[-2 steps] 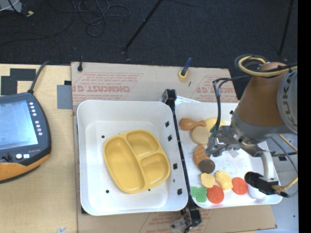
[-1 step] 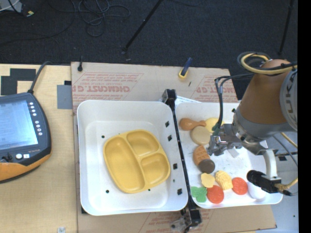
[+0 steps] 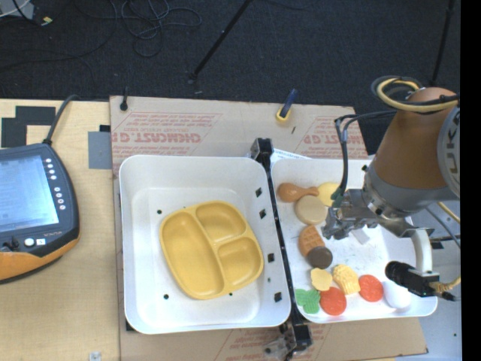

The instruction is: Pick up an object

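An overhead view is showing 2 shallow white bins sitting side by side on a bench. The left bin is holding a yellow divided tray with 3 compartments. The right bin is holding toy food: a brown drumstick, a cream disc, a brown roll, a dark round piece, a yellow corn piece, 2 red pieces, and a green piece. The grey and orange arm is reaching in from the right. Its gripper is hanging low over the right bin, just beside the cream disc and the brown roll. Whether the claw is wide, narrow, or gripping anything cannot be told.
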